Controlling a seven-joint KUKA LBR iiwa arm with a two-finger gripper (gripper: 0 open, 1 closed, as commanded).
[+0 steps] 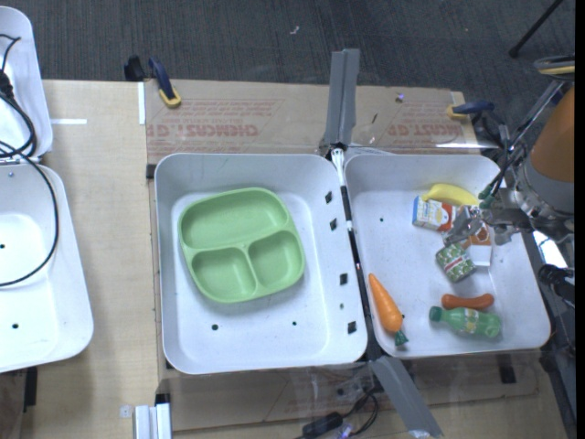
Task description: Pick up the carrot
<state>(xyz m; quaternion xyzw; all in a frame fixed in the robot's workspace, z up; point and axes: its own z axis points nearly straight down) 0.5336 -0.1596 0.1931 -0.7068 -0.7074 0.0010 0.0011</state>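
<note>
At the right of the frame the gripper (475,228) hangs low over the right bin (402,186), just above a small green-labelled can (454,262); whether its fingers are open or closed cannot be told. The carrot (386,306) lies apart, lower left in that bin, against the left wall. Mirrored red lettering marks the cardboard (238,117) behind.

grey arm (539,195) with an orange band (559,149), thin black cables running along it.
</note>
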